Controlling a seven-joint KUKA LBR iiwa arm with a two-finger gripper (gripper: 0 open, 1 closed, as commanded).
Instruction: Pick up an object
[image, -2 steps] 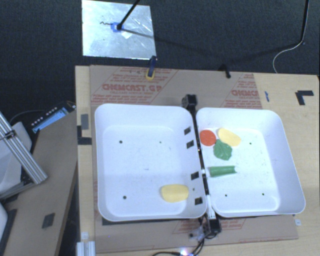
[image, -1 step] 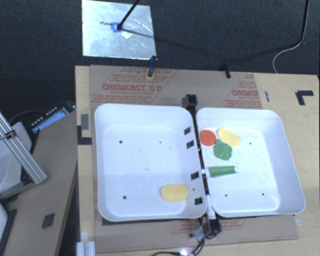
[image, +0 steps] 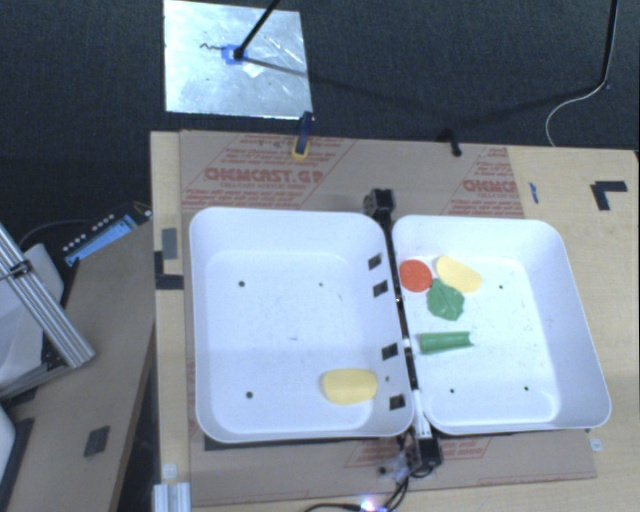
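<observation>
Objects: five small toy foods across two bins. Left bin, far side from the arm's reach-in: yellow lump near its front right corner. Right bin, arm's side: yellow piece, green leafy piece, green pod, red disc, clustered by the dividing wall. Gripper state: can't tell.

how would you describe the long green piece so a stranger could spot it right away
Look in the right-hand white bin, near its left wall. Below a cluster of three pieces lies the long green piece, on its own. It is thin and bar-shaped, unlike the rounder, lumpy green piece above it.
</observation>
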